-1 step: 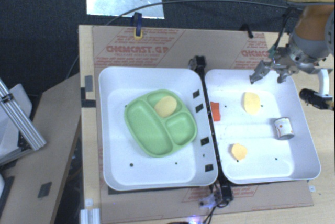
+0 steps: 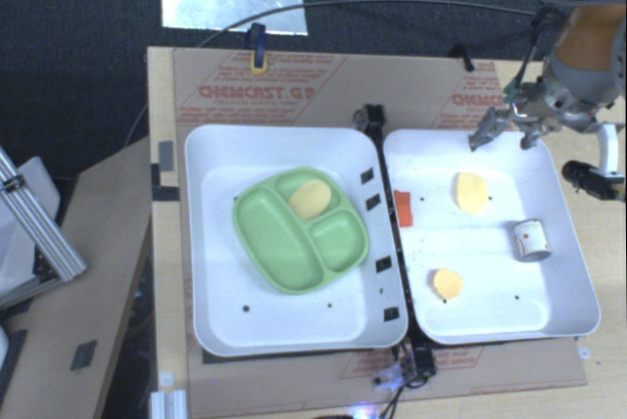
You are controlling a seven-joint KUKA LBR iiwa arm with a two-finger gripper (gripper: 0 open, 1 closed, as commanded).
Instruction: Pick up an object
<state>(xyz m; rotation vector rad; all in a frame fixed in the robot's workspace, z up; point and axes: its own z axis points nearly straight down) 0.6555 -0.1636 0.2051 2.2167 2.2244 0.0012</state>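
While arm [image 2: 588, 25] cut off right, fingers [image 2: 506, 130] seemingly spread, empty.

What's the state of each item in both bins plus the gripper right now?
Gripper: open, nothing between its fingers, above the right bin's far edge.
Green divided plate: flat in the left bin, holding one yellow piece.
Yellow piece on plate: lying in the plate's far compartment.
Yellow slice: loose on the right bin floor.
Small yellow piece: loose on the right bin floor.
Small can: lying on its side.
Orange piece: at the right bin's left edge.
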